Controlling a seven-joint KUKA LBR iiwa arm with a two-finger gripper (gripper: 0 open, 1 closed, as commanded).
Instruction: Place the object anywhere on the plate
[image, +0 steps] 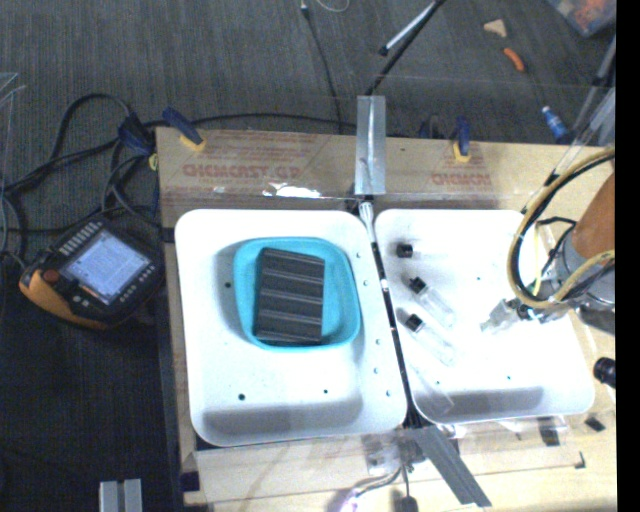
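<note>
plate (345, 300), light blue, sits in the left bin (200, 330) and already carries the dark ribbed block (290, 295), whose long axis runs roughly away from the camera, tilted slightly. we see the gripper (500, 318) over the right bin (560, 385), with its tip low near that bin's floor. we cannot tell its state. the block lies well to the left of the gripper in the camera view, across the divider between bins. we judge the placement complete, as the block rests fully on the plate. small clear vials with black caps (425, 300) lie in the right bin between gripper and divider.
</note>
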